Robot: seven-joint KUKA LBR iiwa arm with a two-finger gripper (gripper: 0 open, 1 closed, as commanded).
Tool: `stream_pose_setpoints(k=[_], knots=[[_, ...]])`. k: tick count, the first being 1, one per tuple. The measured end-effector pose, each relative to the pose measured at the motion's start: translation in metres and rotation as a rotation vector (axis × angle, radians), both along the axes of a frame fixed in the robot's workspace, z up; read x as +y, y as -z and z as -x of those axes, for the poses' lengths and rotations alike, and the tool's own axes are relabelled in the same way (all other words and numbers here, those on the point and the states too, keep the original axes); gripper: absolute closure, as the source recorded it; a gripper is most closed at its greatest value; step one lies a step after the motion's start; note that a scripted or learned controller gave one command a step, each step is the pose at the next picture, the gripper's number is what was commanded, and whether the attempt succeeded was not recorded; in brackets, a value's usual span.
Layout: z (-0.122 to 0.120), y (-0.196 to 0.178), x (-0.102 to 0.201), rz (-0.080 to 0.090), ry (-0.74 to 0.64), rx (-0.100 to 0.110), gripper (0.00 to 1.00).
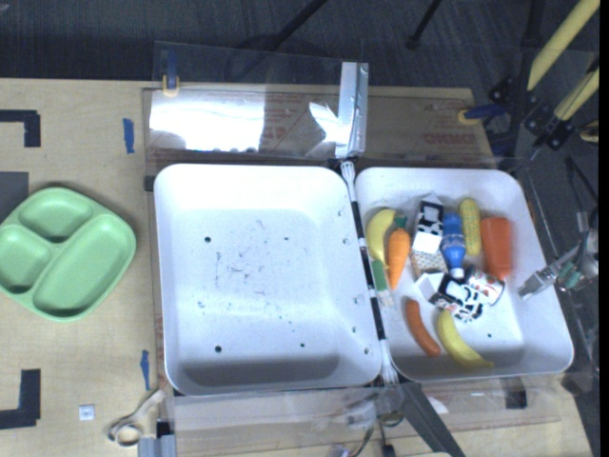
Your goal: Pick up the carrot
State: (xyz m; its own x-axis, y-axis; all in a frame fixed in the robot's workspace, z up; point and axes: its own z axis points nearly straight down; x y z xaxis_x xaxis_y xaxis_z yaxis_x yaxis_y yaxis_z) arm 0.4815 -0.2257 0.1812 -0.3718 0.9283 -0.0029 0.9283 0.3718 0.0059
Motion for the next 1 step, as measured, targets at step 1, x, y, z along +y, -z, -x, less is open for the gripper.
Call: stream_pose_setpoints(k=[1], knots=[[-0.0721, -0.0312, 0.0011, 0.003, -0.298, 0.000, 1.00]])
